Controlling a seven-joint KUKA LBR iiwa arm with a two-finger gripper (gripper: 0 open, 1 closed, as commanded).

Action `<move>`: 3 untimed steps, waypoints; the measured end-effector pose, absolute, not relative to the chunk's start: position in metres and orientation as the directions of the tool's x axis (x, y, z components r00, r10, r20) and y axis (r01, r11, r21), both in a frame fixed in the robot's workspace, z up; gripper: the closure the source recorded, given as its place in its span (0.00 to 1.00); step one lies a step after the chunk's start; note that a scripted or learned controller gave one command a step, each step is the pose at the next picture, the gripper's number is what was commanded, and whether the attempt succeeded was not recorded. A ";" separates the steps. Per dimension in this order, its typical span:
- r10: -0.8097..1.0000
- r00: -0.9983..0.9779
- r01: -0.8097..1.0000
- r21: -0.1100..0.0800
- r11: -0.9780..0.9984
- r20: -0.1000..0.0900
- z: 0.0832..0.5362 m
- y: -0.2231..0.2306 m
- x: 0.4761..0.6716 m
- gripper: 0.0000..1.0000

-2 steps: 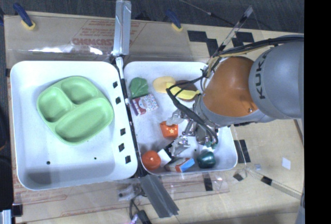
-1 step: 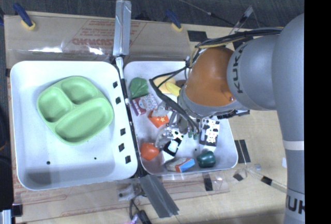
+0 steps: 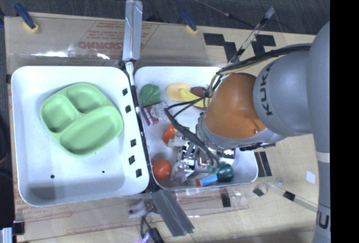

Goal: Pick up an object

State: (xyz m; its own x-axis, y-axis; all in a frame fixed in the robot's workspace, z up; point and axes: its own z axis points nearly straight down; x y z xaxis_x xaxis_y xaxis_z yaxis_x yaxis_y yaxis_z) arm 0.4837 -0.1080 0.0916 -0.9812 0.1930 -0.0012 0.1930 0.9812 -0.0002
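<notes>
Reaching in from the right, the grey KUKA arm with its orange wrist band (image 3: pixel 235 104) hangs low over the right-hand shallow white bin (image 3: pixel 168 74). The left-hand shallow white bin (image 3: pixel 22 124) carries a green three-compartment plastic plate (image 3: pixel 81 118). The two-finger gripper (image 3: pixel 193 160) sits near the right bin's front edge; its state cannot be told amid the clutter. A round red-orange ball (image 3: pixel 161 168) lies just beside it, toward the front-left corner, seemingly the nearest candidate.
</notes>
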 end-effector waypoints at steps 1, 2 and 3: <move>0.314 -0.949 0.314 0.001 0.949 -0.001 0.092 -0.095 0.525 0.00; 0.392 -0.920 0.392 0.001 0.920 -0.002 0.092 -0.090 0.625 0.00; 0.472 -0.882 0.472 -0.001 0.882 0.002 0.092 -0.121 0.560 0.00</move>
